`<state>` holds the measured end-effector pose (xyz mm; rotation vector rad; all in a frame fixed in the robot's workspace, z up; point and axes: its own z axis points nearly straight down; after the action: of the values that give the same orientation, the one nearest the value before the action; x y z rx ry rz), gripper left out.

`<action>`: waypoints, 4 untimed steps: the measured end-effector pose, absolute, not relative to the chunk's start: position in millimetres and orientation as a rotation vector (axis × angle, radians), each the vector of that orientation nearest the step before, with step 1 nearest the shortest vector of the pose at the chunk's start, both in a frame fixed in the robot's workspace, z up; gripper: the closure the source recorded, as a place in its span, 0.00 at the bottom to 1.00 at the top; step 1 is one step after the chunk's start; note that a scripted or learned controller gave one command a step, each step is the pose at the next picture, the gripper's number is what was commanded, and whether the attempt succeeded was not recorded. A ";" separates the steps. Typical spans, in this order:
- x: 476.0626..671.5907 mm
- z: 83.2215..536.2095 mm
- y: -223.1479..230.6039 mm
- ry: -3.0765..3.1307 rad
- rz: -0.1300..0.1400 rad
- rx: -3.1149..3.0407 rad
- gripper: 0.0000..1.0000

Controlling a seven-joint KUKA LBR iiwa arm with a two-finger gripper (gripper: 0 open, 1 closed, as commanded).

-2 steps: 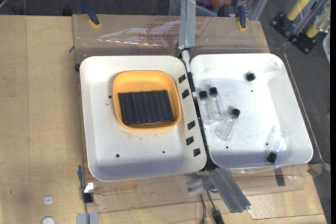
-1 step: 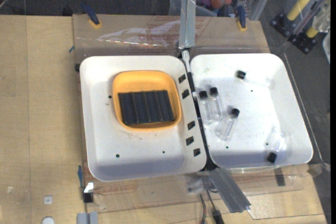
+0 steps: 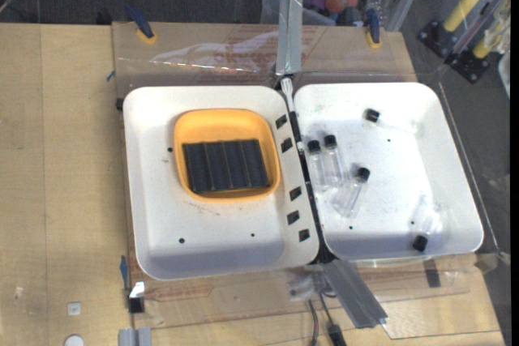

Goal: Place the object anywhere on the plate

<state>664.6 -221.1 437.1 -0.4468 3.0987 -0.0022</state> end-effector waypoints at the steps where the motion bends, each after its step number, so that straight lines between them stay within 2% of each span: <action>1: 668.4 437.1 -220.7 3.016 -0.003 -0.840 1.00; 4: 668.4 437.1 -220.6 2.809 -0.006 -1.383 1.00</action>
<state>668.4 -220.6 437.1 -1.3833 2.8091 -0.0055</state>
